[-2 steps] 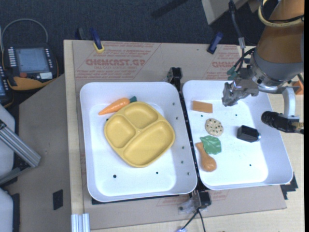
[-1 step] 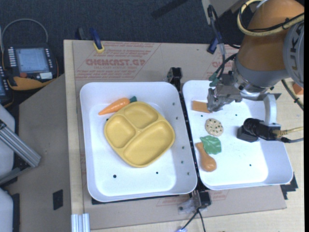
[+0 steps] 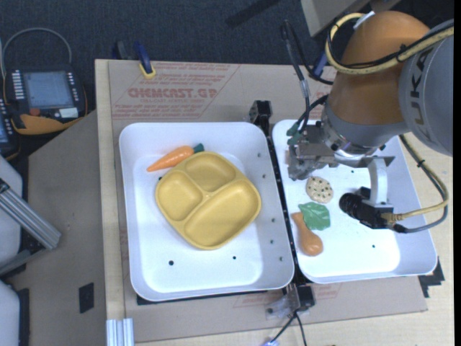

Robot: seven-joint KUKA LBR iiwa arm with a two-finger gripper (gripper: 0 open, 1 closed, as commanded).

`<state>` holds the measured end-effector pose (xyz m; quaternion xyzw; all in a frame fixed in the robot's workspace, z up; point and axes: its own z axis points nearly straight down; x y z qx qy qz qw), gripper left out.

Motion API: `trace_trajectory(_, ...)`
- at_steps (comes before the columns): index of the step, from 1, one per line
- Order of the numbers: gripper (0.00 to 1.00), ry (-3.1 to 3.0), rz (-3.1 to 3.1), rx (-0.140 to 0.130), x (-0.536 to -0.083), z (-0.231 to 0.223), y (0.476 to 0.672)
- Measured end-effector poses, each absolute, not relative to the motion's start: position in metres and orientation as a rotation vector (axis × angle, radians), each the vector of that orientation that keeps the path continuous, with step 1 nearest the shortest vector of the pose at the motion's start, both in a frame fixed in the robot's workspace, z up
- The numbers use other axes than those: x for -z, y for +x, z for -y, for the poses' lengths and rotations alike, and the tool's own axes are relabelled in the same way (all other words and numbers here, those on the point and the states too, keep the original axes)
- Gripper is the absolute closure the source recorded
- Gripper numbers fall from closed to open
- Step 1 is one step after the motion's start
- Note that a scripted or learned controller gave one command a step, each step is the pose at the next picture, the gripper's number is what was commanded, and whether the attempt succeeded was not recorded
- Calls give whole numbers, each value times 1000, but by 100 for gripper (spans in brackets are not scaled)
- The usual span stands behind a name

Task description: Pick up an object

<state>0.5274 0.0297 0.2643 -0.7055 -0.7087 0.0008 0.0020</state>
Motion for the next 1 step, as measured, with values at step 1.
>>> trace_trajectory(1, 100, -2213, 2223, -4, -250, -69, 513)
